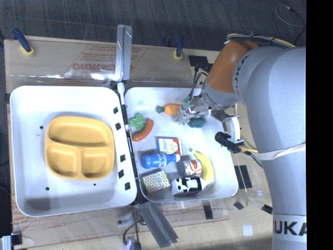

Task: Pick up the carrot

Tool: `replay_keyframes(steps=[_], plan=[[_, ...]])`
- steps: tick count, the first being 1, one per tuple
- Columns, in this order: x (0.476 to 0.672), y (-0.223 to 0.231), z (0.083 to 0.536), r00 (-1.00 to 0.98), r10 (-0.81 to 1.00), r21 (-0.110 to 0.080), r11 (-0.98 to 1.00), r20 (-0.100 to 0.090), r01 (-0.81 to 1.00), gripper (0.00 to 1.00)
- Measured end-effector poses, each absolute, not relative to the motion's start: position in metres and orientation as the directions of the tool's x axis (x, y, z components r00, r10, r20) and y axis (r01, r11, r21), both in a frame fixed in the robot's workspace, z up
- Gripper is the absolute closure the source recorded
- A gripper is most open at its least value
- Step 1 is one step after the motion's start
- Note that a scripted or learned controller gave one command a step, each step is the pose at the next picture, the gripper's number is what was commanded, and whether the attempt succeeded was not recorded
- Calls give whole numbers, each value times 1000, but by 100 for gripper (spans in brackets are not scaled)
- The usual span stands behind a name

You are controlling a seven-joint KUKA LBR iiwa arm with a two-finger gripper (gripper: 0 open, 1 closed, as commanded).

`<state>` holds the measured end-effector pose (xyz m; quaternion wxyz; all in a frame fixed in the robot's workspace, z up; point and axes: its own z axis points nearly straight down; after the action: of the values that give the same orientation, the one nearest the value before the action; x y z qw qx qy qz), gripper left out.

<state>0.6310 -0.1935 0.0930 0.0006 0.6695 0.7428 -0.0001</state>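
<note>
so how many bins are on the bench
2: the left bin holds a yellow tray; the right bin holds the carrot, with the gripper beside it.

We see a wooden bench [62, 56] carrying two shallow white bins side by side. The left bin [26, 139] touches the right bin [156, 94] along a shared edge. Behind the left bin, printed red lettering [96, 59] marks the bench top. Two blue clamps [22, 40] grip the bench's far edge, one behind the left bin's far corner, the other [179, 45] behind the right bin.
</note>
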Motion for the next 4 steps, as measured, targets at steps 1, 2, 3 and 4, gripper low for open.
replay_keyframes(steps=[1, 2, 3, 4], plan=[[635, -183, 95, -114, 993, 6, 114, 10, 993, 0], [635, -185, 105, -118, 993, 3, 118, 5, 993, 100], [635, -185, 115, -123, 992, 4, 123, 4, 992, 100], [635, -185, 115, -123, 992, 3, 123, 4, 992, 0]])
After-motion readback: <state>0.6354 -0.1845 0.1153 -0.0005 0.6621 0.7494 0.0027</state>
